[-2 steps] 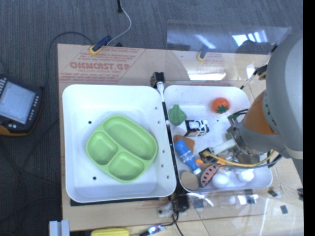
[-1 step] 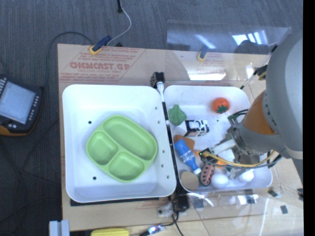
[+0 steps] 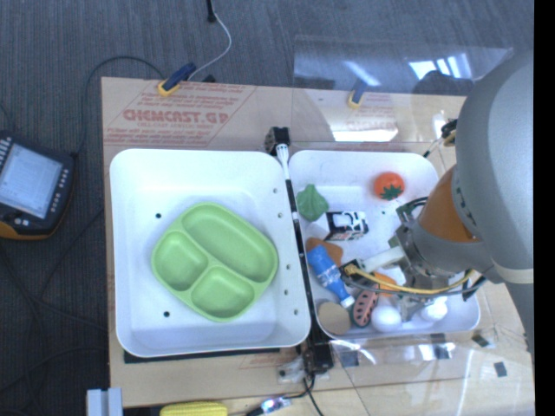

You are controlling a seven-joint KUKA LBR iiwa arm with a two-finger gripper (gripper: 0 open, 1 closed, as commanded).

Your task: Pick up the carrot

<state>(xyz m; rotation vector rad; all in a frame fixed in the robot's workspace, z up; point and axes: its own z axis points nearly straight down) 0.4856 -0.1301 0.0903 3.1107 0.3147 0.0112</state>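
Observation:
Several small items lie in the right bin (image 3: 416,165). An orange piece that looks like the carrot (image 3: 317,247) shows at the bin's left side, partly under the top end of a blue bottle (image 3: 330,271). The grey arm with its orange band (image 3: 447,215) reaches in from the right. Its gripper (image 3: 416,286) hangs low over the bin's front right corner, amid yellow and black cables, to the right of the carrot and apart from it. The arm's own body hides the gripper's tip.
A green divided plate (image 3: 215,258) sits in the left bin (image 3: 139,180). The right bin also holds a green leafy toy (image 3: 310,202), a round orange-red fruit (image 3: 389,185), a black-and-white toy (image 3: 348,224), a brown disc (image 3: 333,317) and a white egg (image 3: 386,317).

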